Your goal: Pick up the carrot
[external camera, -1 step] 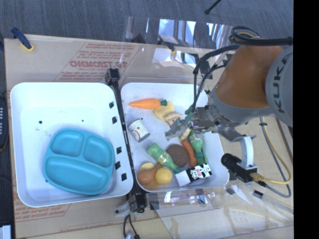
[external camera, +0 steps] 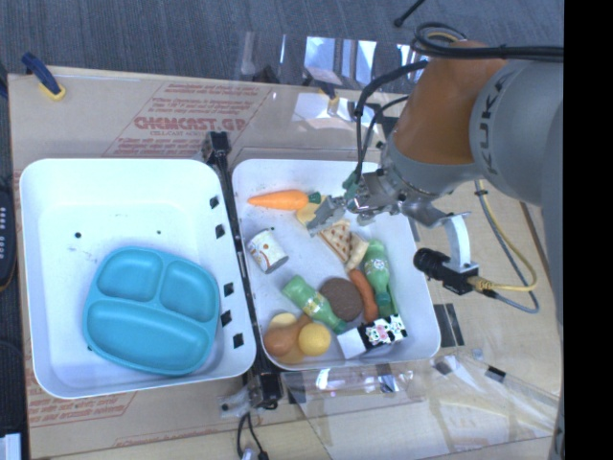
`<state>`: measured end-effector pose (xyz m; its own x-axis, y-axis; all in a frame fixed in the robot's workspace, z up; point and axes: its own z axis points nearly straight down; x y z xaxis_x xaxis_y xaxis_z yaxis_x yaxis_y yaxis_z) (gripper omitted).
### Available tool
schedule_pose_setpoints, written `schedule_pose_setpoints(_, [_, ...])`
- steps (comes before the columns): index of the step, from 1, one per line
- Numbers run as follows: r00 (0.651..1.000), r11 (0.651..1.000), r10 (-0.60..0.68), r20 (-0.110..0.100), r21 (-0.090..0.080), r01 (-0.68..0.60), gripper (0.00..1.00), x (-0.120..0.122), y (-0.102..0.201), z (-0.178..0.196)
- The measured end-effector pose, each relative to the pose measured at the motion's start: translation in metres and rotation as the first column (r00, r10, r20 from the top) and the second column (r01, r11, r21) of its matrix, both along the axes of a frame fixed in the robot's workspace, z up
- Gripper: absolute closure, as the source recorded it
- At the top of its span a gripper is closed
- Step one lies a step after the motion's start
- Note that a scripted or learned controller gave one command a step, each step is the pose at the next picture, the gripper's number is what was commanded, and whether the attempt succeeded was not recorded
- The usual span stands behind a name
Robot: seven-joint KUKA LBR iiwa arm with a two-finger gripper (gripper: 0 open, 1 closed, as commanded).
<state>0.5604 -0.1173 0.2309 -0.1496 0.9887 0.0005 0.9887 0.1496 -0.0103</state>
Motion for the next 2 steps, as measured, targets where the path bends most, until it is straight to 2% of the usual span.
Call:
schedule_pose_setpoints(1, [1.000,1.000,0.023,-0.007,-0.001,-0.023,0.00,0.068,-0.018,-0.105])
schedule_pose_setpoints(2, [0.989,0.989,-0.146,0.004,-0.004,0.146,0.00,0.096,0.009,-0.140])
